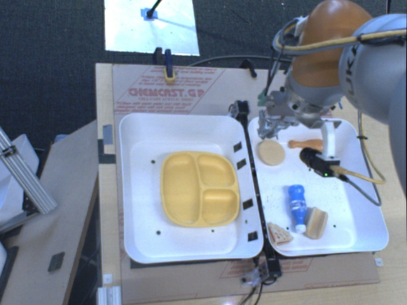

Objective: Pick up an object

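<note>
The gripper point(272, 127) hangs just above a round tan cookie point(271, 152) in the right bin point(369, 230); whether it is open is unclear. Below the cookie lie a blue bottle point(296, 207), bread slice point(316, 222) and sandwich wedge point(278, 234). Left of the cookie sits a yellow divided plate point(198, 187).

Tabletop point(76, 170) carries two shallow white bins side by side, left bin point(137, 170) and right bin point(362, 224), both sitting on what looks like a printed cardboard sheet point(168, 91).
</note>
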Controlling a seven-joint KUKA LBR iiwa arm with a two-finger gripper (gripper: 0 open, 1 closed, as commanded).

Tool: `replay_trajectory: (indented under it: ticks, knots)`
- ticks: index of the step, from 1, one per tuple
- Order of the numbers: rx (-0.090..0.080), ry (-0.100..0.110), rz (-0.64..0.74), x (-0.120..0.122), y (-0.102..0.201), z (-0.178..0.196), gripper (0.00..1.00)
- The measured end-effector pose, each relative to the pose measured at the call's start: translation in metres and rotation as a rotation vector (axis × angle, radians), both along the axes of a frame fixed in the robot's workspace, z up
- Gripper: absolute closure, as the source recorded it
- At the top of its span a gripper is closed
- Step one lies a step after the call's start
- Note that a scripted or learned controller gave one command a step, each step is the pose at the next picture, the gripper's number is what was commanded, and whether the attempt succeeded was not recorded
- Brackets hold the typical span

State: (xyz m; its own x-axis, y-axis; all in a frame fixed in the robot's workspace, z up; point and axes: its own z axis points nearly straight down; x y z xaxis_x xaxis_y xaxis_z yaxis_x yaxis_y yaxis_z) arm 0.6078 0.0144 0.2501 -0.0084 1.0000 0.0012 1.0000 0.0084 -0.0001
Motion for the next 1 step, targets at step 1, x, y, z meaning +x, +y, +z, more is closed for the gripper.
replay_trajectory:
  ticks: [1]
  knots:
    - [0.001,0.001,0.001,-0.0191,0.0498,-0.0187,1.0]
